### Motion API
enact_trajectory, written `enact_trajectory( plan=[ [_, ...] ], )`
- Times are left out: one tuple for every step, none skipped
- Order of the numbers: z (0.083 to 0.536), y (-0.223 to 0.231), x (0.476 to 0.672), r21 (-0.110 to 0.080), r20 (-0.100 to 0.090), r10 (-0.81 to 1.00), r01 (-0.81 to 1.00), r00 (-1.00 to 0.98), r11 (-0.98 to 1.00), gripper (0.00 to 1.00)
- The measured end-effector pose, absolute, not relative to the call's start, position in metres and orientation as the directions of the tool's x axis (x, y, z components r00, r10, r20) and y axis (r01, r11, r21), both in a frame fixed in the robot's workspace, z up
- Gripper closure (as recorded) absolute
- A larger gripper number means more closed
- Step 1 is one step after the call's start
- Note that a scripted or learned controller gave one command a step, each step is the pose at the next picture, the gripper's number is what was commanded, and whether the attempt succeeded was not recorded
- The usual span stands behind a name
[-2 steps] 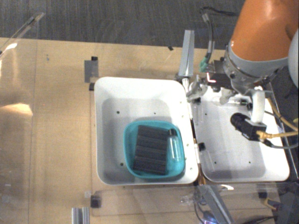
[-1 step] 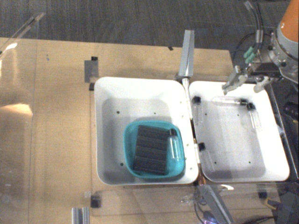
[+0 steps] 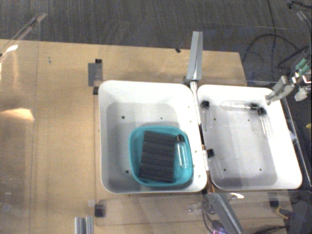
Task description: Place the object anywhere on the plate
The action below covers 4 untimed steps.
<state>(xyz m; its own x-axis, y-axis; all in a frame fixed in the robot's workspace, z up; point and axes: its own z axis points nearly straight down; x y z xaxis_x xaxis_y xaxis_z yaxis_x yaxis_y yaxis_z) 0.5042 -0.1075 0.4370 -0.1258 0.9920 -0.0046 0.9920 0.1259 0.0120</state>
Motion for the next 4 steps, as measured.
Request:
enact_trajectory(
  plan=[
    [0.437, -0.187, 0.49, 0.012, -0.007, 0.992, 0.992, -0.123, 0.123, 0.0],
    [0.438, -0.205, 0.489, 0.011, -0.01, 0.939, 0.939, -0.345, 0.345, 0.0],
    [0.438, -0.205, 0.489, 0.011, -0.008, 0.976, 0.976, -0.219, 0.219, 0.0],
    [0.451, -0.205, 0.492, 0.021, -0.016, 0.974, 0.974, -0.227, 0.227, 1.0]
  ],
)
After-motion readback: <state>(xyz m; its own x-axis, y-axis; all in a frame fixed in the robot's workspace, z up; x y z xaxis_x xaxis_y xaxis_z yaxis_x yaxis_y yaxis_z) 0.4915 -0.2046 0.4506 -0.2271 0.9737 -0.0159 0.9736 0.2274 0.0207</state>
